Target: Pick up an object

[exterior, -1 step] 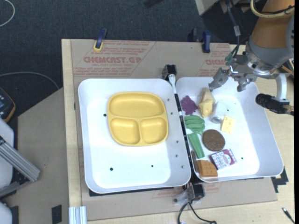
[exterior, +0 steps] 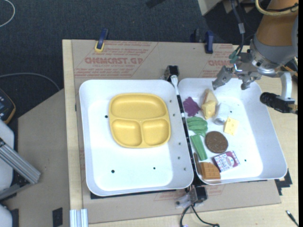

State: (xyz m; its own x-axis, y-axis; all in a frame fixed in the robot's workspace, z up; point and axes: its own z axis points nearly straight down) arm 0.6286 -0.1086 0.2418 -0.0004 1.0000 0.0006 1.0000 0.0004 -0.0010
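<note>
My gripper [exterior: 233,82] hangs over the far end of the right bin [exterior: 265,141]. It is open, its two grey fingers spread apart with nothing between them. Below and slightly left of it lies a pale yellow wedge [exterior: 209,104], beside a purple piece [exterior: 191,106]. Further toward the front are a yellow cheese square [exterior: 231,126], a green leafy piece [exterior: 197,125], a long green pod [exterior: 200,146], a brown round cookie [exterior: 216,141], a maroon packet [exterior: 226,161] and a tan cracker [exterior: 209,170].
The left bin [exterior: 94,164] holds a yellow divided plate [exterior: 139,119]. A small grey item [exterior: 219,121] lies near the wedge. Clamps [exterior: 100,40] sit on the cardboard's far edge. A black fitting [exterior: 279,102] juts in at the right bin's right side.
</note>
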